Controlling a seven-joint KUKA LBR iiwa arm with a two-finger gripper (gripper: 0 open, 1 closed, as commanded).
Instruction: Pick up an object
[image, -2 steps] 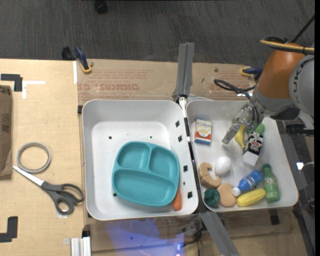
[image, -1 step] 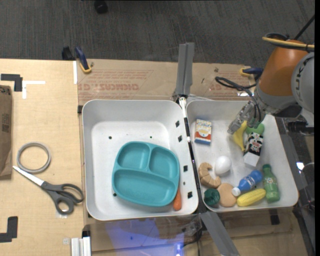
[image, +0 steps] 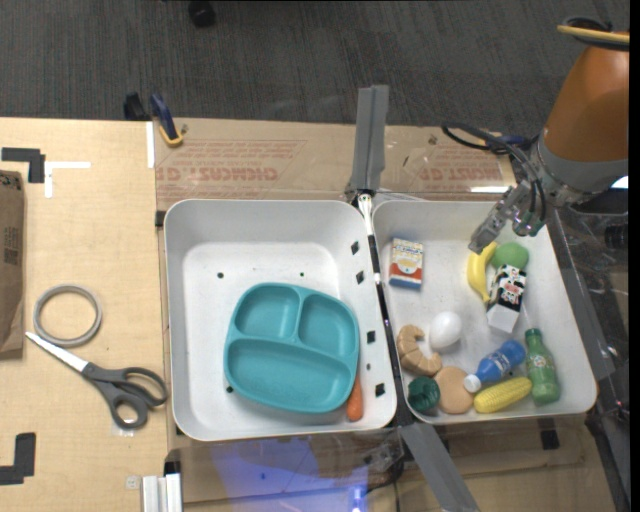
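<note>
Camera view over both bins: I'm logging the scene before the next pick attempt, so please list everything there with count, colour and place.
divided plate: 1, teal, left bin
carrot: 1, orange, left bin, at the plate's near right edge
small carton: 1, blue and white, right bin, far left
banana: 1, yellow, right bin, far side
green ball: 1, beside the banana
milk carton: 1, white with black patches, right bin
egg: 1, white, right bin centre
croissant: 1, tan, left of the egg
blue bottle: 1, right bin
green bottle: 1, right bin, right wall
corn: 1, yellow, near edge
scissors: 1, grey handles, bench left
tape roll: 1, grey, bench left
gripper: 1, grey, above the banana
</note>
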